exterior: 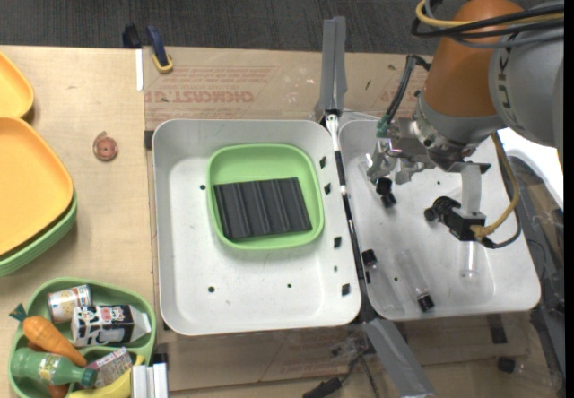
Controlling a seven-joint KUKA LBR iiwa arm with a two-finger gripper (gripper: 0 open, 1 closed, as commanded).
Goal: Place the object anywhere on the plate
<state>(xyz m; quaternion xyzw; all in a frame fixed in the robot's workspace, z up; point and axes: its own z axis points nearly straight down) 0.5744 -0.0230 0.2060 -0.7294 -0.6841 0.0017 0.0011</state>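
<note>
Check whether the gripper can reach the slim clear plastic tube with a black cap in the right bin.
Probably yes: the tube lies bare on the bin floor, nothing between it and the gripper.

Two white bins [179,298] stood side by side. One green plate [265,161] lay in the left bin, with one dark ribbed block [265,208] on it. At nine o'clock were two stacked yellow plates [31,181]. At seven o'clock one green bowl [134,307] held toy food: one carrot [52,338], one can [70,301], one bottle [54,371].
</note>
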